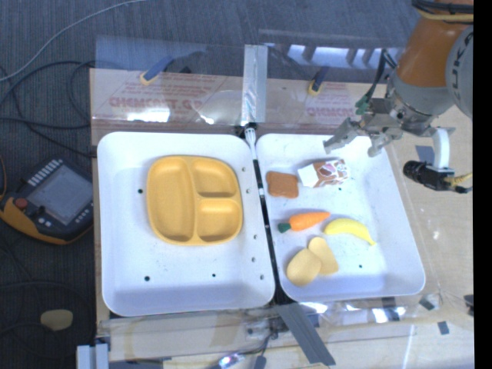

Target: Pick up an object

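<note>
Arm: the grey KUKA arm [438, 44], its orange band showing at the upper right of the frame, reaches in over the top right corner of the right bin.
Claw: the claw [357, 137] hangs above the upper edge of the right bin, its two fingers spread apart with nothing between them; the left fingertip [336, 141] points toward the centre of the frame.
Right bin: the white right bin [400, 229] on the table holds six small items, all lying loose on its floor.
Packet: a white packet with a red and brown print [326, 173] lies just below the claw, apart from the fingers.
Brown piece: a flat brown toy food piece [282, 184] sits just left of the packet, near the wall between the bins.
Carrot: an orange toy carrot [305, 221] lies mid-bin, its green end pointing left.
Banana: a yellow toy banana [348, 229] lies just right of the carrot, nearly touching its tip.
Pale yellow pieces: two rounded pale yellow pieces [310, 261] overlap near the lower edge of the bin.
Left bin: the white left bin [123, 283] carries a yellow divided tray [194, 200] with three compartments, set at its centre.
Surroundings: a pendant controller with a screen [48, 202] rests on the dark floor at the left edge of the frame.
</note>
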`<control>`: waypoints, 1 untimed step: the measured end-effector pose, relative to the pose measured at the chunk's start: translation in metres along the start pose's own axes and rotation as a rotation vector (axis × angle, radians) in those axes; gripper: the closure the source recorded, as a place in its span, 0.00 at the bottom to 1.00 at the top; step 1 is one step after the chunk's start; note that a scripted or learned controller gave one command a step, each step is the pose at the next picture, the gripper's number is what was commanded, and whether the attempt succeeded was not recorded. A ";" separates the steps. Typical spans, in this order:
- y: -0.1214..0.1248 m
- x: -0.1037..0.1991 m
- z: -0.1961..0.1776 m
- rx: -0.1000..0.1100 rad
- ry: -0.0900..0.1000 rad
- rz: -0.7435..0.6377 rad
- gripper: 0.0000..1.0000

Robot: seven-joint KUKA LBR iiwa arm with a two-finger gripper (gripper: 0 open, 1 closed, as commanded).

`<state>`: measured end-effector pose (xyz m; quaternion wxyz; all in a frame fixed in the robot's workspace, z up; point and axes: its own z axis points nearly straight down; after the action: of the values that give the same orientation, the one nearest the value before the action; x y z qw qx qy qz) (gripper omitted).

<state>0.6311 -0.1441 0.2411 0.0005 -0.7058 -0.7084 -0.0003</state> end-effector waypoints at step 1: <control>-0.053 0.026 0.092 0.001 0.000 -0.048 0.00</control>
<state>0.5785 -0.1178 0.1493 0.0008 -0.6886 -0.7251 0.0002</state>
